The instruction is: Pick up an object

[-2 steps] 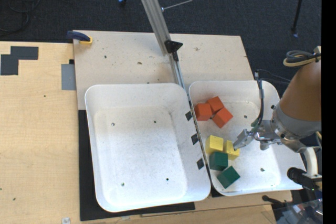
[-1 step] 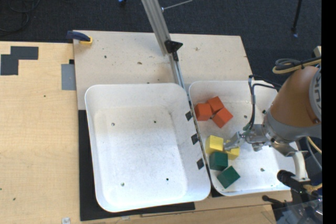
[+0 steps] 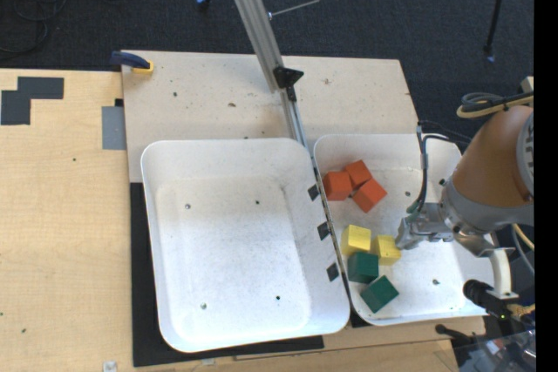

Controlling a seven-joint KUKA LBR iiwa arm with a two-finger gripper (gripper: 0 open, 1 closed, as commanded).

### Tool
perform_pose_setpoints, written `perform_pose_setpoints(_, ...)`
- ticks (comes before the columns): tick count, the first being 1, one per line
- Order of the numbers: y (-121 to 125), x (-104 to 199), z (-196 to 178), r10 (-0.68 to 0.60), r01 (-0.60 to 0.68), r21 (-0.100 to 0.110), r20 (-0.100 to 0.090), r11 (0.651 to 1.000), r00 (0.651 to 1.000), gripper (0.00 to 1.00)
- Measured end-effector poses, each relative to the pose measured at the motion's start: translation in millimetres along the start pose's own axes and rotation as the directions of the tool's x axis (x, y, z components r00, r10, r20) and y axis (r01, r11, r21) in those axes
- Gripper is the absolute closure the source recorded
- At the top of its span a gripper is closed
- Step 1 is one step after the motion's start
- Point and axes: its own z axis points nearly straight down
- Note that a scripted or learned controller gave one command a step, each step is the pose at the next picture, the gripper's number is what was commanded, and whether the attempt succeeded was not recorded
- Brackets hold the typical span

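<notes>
Blocks lie loose in the right bin (image 3: 436, 154): three orange blocks (image 3: 353, 185) bunched near its upper left, a yellow block (image 3: 358, 238) below them, a smaller yellow block (image 3: 388, 249) just to its right, and two dark green blocks (image 3: 370, 280) lower down, one tilted like a diamond. The gripper (image 3: 410, 235) sits low inside this bin, its tip just beside the smaller yellow block, close enough that they may be touching; how far the gripper is spread cannot be told, since the metal parts blur together there, and no block can be seen clamped in it. Above it the arm (image 3: 493, 170) comes in from the right, its broad orange band over the grey wrist, with a dark cable running down along the bin's inner edge.

Both bins are shallow, white and round-cornered, set side by side on a pale speckled board. The left bin (image 3: 166, 187) shows a few dark specks on its floor. A slanted aluminium rail (image 3: 255, 13) runs from the top of the view down to the seam between the bins. Light wooden bench surface lies to the left, dark carpet with cables beyond, and a blue and yellow clamp (image 3: 132, 61) at the board's far left corner
</notes>
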Motion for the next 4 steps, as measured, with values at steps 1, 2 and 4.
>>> perform_pose_setpoints(1, 6.7, 8.3, -55.4, -0.012, 0.012, 0.009, 0.000, 1.000, 1.000, 1.00)
perform_pose_setpoints(2, 7.3, 7.5, -70.3, -0.010, 0.010, 0.012, 0.000, 1.000, 1.000, 1.00)
perform_pose_setpoints(4, 35.6, 113.2, -97.1, -0.014, 0.014, 0.014, -0.002, 1.000, 1.000, 1.00)
